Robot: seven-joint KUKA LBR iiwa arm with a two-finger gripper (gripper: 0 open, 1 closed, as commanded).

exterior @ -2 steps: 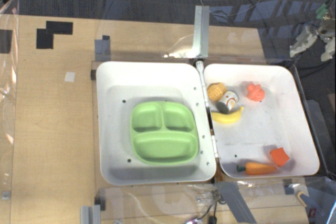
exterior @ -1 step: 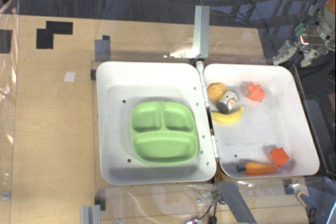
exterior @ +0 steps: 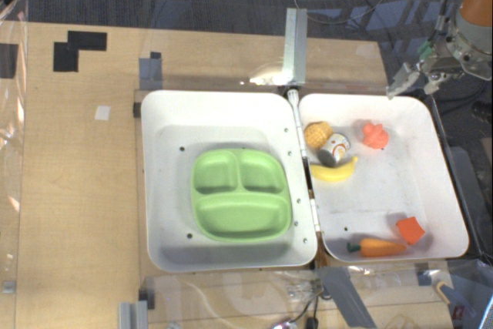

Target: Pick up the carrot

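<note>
The carrot (exterior: pixel 379 247), orange with a dark green end, lies along the front edge of the right bin (exterior: pixel 441 166). My gripper (exterior: pixel 413 81) hovers high at the bin's back right corner, far from the carrot, and its fingers stand apart with nothing between them.
In the right bin lie an orange block (exterior: pixel 410 229) beside the carrot, a banana (exterior: pixel 334 172), a small can (exterior: pixel 335 147), a tan bumpy ball (exterior: pixel 316 134) and a pink-orange toy (exterior: pixel 375 135). The left bin (exterior: pixel 158 189) holds a green divided plate (exterior: pixel 240 193). A metal post (exterior: pixel 296 46) rises between the bins.
</note>
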